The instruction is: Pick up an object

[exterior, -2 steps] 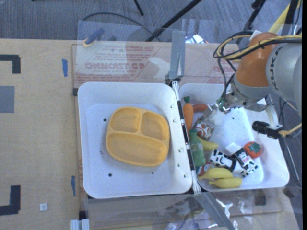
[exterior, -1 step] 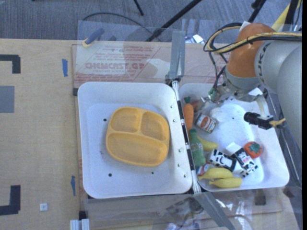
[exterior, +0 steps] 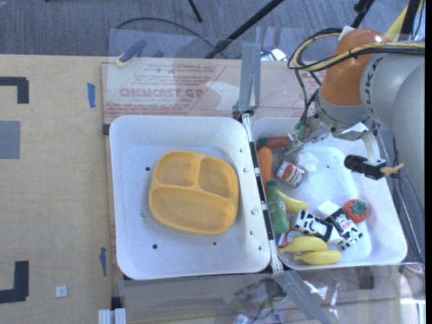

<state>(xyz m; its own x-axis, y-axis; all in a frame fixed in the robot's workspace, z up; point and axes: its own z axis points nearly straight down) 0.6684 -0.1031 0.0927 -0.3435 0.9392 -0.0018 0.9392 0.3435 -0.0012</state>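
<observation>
**A:** Where is the thing to pick?

**B:** I take it to be the small can [exterior: 291, 174] with a red label. It lies tilted on the floor of the right bin [exterior: 374, 238], in the far left part of that bin.

**A:** And the gripper [exterior: 302, 135]?

**B:** It hangs just beyond the can, toward the far wall. I cannot tell whether it is spread or closed, because the wrist hides that. The can rests on the bin floor.

**A:** What lies around the can?

**B:** Just left of the can is 1 carrot [exterior: 264, 162], set along the bin's left wall. Beyond the can and a little left is a small orange-red piece [exterior: 275, 142]. Nearer the camera than the can are a green toy [exterior: 275, 211] and, touching it, 1 banana [exterior: 293, 202].

**A:** Farther out?

**B:** Nearer still and to the can's right is a black-and-white cow toy [exterior: 314, 225], with a white block [exterior: 329, 210] beside it and a red tomato [exterior: 356, 210] farther right. At the near wall, 2 more bananas [exterior: 317, 256] lie together.

**A:** And to the can's left?

**B:** Well left of the can is the left bin [exterior: 128, 181], which holds a yellow plate [exterior: 194, 192] with 3 compartments.
</observation>
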